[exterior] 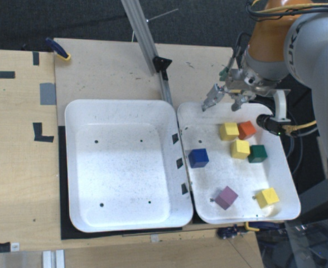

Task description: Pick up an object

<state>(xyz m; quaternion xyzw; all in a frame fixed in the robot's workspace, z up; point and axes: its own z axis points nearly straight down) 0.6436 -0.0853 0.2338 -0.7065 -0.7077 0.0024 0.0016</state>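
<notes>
The right bin holds several small blocks. A yellow block and an orange block sit side by side near its far end. Just nearer lie a second yellow block and a green block. A blue block lies at the bin's left side. A purple block and a third yellow block lie near the front. My gripper hangs open above the bin's far edge, with nothing between its fingers, up and to the left of the yellow and orange pair.
The left bin sits beside the right one. A slanted metal pole with a black clamp rises behind the bins. A blue and yellow tool lies on the bench at the far left. Cables trail by the arm at right.
</notes>
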